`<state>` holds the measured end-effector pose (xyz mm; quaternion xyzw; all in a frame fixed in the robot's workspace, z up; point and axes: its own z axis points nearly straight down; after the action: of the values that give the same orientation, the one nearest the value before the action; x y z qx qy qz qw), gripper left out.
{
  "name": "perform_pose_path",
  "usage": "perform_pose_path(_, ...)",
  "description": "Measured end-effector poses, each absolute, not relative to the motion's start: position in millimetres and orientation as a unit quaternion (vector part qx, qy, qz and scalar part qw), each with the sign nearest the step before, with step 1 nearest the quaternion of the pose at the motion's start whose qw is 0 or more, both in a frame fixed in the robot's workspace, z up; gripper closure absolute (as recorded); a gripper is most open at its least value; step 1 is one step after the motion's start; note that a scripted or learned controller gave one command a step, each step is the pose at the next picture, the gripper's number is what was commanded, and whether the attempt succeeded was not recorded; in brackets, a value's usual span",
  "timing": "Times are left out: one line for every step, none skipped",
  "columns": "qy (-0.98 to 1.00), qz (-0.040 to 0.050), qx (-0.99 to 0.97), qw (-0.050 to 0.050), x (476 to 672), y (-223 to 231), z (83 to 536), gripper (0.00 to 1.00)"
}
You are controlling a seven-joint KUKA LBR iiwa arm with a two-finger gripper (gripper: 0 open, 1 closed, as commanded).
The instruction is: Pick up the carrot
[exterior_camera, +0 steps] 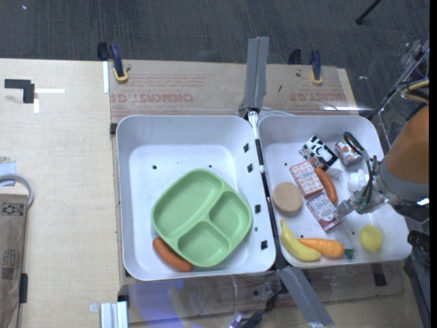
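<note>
The carrot (323,247) lies flat near the front wall of the right bin (300,123), with its green end pointing right, and its thick left end touches or almost touches the banana (296,244). In this view from above, the gripper (362,200) hangs over the right part of the same bin, just above a small red and white packet (322,211), and I cannot tell if its jaws are open or closed, because they are small and blurred against the white floor. The first risk, in my judgement, is a wrong target: a thin orange stick (327,186) lies between the two packets, close to the gripper, and another orange piece (171,255) lies in the left bin (130,203) under the edge of the green plate (202,216). Both look much like a carrot, so the program may choose one of them. The second risk is crowding. The carrot sits between the banana and the lemon (371,238), near the bin wall, so a descent that is a little off may hit the banana, push the carrot against the wall, or close on two things at once. The carrot is also round and tapered, so it may roll or slip out when the jaws close.
</note>
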<state>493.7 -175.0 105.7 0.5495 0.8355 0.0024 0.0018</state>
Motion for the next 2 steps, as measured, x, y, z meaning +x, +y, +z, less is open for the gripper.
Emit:
perform_pose_path(0.833, 0.0025, 0.553, 0.005, 481.7, -208, 97, 1.00)
perform_pose_path(0.854, -0.0003, 0.520, 0.001, 501.3, -151, 279, 1.00)
